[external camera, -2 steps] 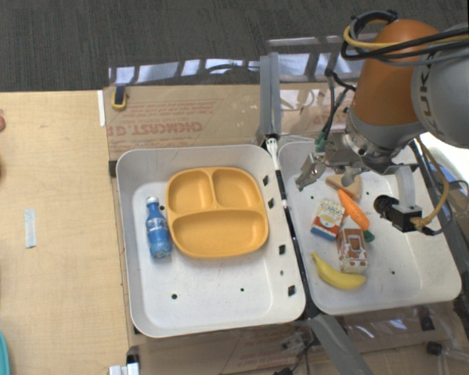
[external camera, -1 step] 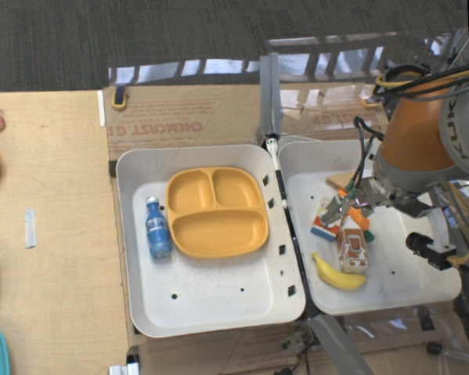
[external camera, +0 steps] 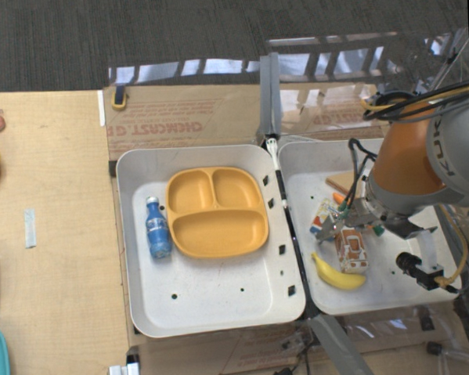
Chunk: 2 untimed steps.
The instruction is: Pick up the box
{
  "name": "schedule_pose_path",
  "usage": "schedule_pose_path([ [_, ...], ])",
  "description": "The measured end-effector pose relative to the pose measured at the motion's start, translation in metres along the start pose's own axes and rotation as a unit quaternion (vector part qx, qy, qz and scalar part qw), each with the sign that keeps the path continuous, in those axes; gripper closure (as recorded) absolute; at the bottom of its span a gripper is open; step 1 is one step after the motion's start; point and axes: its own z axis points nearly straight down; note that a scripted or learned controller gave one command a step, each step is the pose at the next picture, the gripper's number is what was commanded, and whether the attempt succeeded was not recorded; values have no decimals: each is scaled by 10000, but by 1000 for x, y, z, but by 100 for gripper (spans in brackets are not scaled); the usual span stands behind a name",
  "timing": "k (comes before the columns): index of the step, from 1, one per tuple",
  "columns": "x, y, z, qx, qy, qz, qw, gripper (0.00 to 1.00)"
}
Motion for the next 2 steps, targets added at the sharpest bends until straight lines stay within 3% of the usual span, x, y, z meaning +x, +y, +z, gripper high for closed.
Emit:
schedule_pose_path([
  [1,-13,70,-2,-19,-8,-372,9993,0],
  [2,-15,67,-8,35,8,-340,9994,100],
])
